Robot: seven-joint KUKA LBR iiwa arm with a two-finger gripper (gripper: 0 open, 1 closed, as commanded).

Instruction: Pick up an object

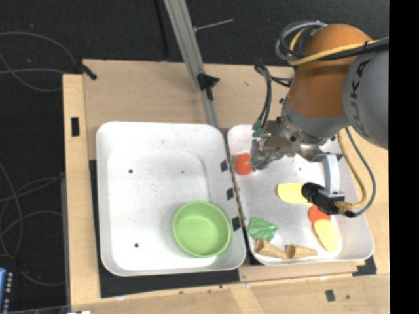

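Orange ball (243,165), or whatever small round orange thing that was, sat at the left edge of the right bin (347,254), right up against the wall it shares with the left bin (114,142). From the overhead camera, your gripper (260,156) was just beside it, with the ball on its left and a touch lower in the picture, touching or nearly so. You couldn't tell from that angle whether the ball was actually between anything, and honestly the state of the jaws was impossible to read, because the wrist body covered them. So my guess was that the move hinged on that small sideways offset toward the wall. It was roundish, so no long axis to worry about. Other stuff, like the yellow piece (289,192), green leaf (262,227) and cones (283,249), lay well apart nearer the front of the bin, and the green bowl (201,229) was over in the left bin.
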